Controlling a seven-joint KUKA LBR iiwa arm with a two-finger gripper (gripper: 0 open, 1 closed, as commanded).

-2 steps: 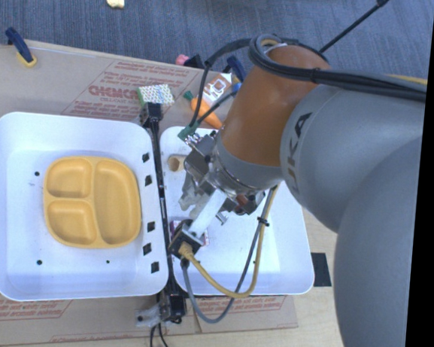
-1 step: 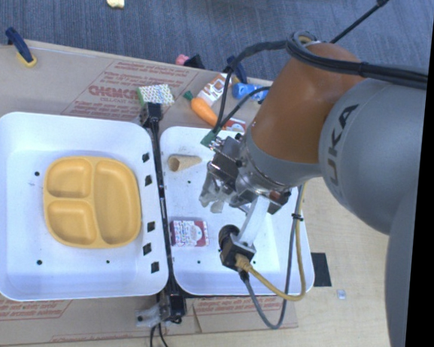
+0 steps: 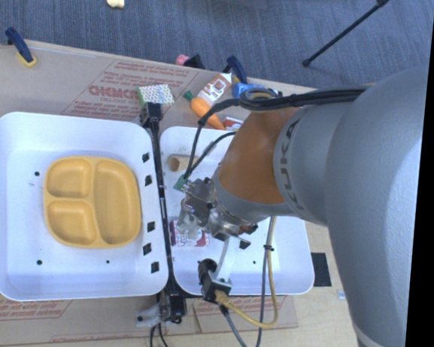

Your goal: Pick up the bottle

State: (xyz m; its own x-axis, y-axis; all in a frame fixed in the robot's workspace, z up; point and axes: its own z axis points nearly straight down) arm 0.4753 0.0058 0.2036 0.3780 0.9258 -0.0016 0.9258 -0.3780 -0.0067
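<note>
The jaws [image 3: 192, 218] of the grey arm hang low over the left part of the right bin [image 3: 293, 251], close to the divide between the two bins. They are seen from above among metal parts and cables, and whether they are wide or narrow cannot be told. Just below them, on the bin floor, lies a small item with pink and white markings [image 3: 189, 238]; it is too blurred to identify, and it cannot be told whether the jaws touch it.

The arm's wrist [image 3: 259, 161], with its orange band, rises from the jaws toward the right, and the broad grey body of the arm covers much of the right bin. A yellow cable [image 3: 267, 287] and dark cables loop down from the wrist over the near edge of that bin.

A small tan object [image 3: 176, 162] sits on the floor of the right bin near its far left corner.

The bottle [image 3: 211, 94], white with an orange end, lies on its side outside the bins, on the cardboard-covered surface [image 3: 73, 88] just beyond the far edge of the right bin, well apart from the jaws.

The left bin [image 3: 12, 189] holds a yellow plate [image 3: 92, 202] with three compartments, lying flat near its middle. A small patterned block [image 3: 155, 95] rests on the surface beyond the far right corner of the left bin.
</note>
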